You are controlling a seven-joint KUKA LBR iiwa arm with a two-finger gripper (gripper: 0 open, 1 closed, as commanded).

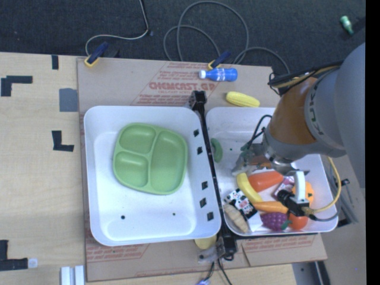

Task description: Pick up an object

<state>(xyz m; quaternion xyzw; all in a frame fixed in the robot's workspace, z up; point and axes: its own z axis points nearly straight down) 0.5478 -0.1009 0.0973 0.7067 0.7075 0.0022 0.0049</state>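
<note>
Gripper (254, 161) sits low in the right bin (231, 120), just above the yellow banana (245, 187) amid piled toy food. Finger state cannot be determined. Green divided plate (150, 158) lies in the left bin (95, 159).

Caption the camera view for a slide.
Grey KUKA arm reaches into the right white bin crowded with toy food; a green divided plastic plate lies in the left white bin.

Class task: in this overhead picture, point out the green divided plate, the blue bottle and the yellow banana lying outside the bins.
Green divided plate (150, 158): camera view, on its central ridge.
Blue bottle (222, 74): camera view, mid-body.
Yellow banana (242, 100): camera view, middle of its length.
</note>
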